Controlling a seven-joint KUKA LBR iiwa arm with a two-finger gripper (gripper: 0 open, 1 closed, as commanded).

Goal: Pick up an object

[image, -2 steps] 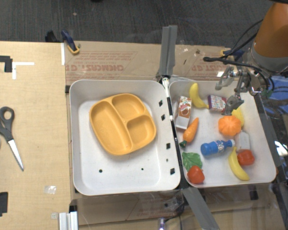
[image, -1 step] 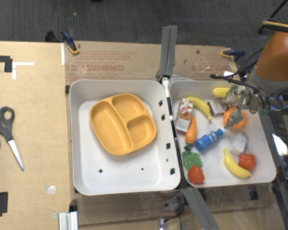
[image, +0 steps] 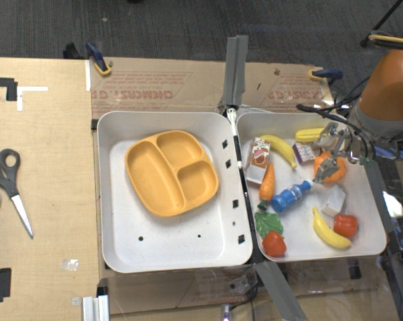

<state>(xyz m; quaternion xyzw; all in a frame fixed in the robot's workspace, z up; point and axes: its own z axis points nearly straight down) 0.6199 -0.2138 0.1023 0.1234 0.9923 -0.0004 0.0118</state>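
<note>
The right bin holds several toy foods. Among them are a white carton with a red label, a carrot, a blue bottle, a red strawberry with green leaves, a red pepper and a banana. Two more bananas and a purple piece lie farther back. My gripper hangs low at the bin's right back, right over an orange fruit. It touches or nearly touches the fruit, which it partly hides.
The left bin holds an orange divided plate. A grey bar runs back from where the two bins meet. Scissors lie on the wooden bench at far left. Blue clamps hold the cardboard behind the bins.
</note>
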